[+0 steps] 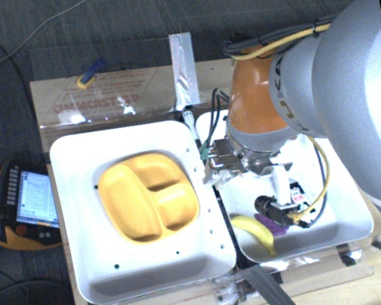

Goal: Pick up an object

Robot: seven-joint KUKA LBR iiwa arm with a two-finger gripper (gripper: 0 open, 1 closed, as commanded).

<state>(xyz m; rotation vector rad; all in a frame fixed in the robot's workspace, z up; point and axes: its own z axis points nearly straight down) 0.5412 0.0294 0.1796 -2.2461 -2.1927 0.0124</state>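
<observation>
Grey arm (353, 83), orange band (258, 103), yellow cable (287, 37).

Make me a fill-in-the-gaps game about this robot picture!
1. The yellow tray lies in the ___ bin.
2. The banana lies in the ___ bin.
3. The band on the arm is ___.
Missing words: left; right; orange.
</observation>
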